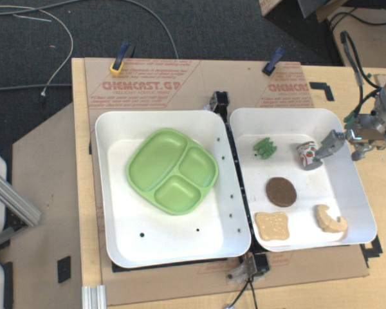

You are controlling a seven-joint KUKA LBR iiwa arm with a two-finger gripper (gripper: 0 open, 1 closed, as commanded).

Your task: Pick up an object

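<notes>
The right bin [363,201] holds several small objects. A green leafy toy [265,148] lies at its back left. A small red and white can-like piece [306,154] sits at the back middle. Nearer the front are a brown round patty [281,191], a tan bread slice [271,225] and a tan curved piece [330,219]. My gripper [340,152] hangs over the bin's back right corner, open, with nothing between its fingers. Its left fingertip [323,149] is right beside the red and white piece.
The left bin [116,230] holds a light green divided plate [172,170], set at an angle. A black clip [219,100] sits where the bins meet at the back. Blue clamps [120,57] [273,61] pin the cardboard base. Cables hang at the far right.
</notes>
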